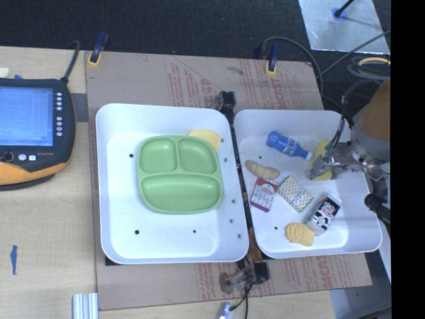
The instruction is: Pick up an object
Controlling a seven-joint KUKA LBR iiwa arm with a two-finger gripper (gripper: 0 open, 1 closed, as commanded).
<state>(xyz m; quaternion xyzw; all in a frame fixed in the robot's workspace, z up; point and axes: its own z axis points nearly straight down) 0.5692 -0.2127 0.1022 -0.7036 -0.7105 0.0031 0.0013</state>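
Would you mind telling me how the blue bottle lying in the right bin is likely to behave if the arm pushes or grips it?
The blue bottle lies on its side, so a sideways push would probably roll it. It looks like small plastic, likely light and stiff. Its rounded, smooth body may slip from a loose grip. It lies apart from the bread piece, so there seems room to close around it.

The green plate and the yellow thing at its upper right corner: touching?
Cannot tell. In the camera view the green plate overlaps the yellow thing, with no gap between them, but that slanted view cannot show whether they actually meet.
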